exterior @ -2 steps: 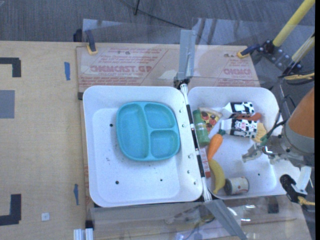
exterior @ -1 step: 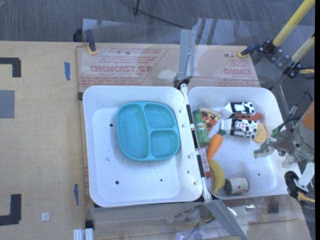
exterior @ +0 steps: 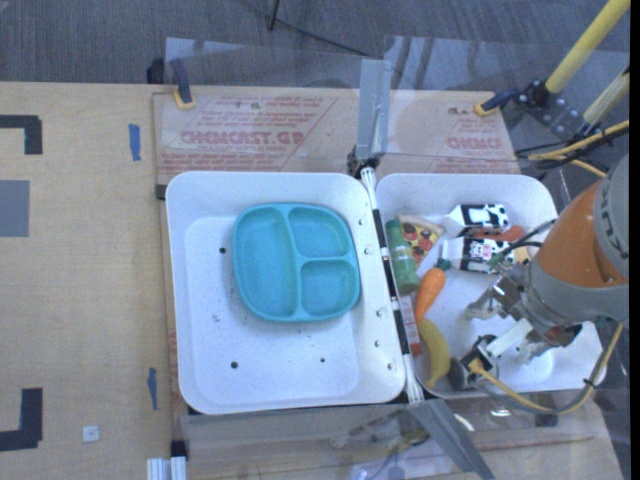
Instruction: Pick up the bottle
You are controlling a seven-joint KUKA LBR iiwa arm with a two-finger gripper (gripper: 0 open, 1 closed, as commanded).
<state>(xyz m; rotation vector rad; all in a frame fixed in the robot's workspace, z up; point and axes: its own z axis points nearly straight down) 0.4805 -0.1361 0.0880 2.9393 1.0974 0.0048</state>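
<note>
The bottle (exterior: 403,256) is green and lies lengthwise against the left wall of the right bin (exterior: 540,193). My gripper (exterior: 497,303) hangs over the middle of that bin, to the right of the bottle and a little nearer the front, apart from it. An orange carrot (exterior: 430,291) lies between the two. The grey wrist hides the bin floor under the gripper.
A pizza-slice toy (exterior: 426,235), a black-and-white carton (exterior: 484,215), a small white box (exterior: 478,252) and a yellow banana (exterior: 435,349) also lie in the right bin. The left bin (exterior: 200,298) holds a teal divided plate (exterior: 297,261).
</note>
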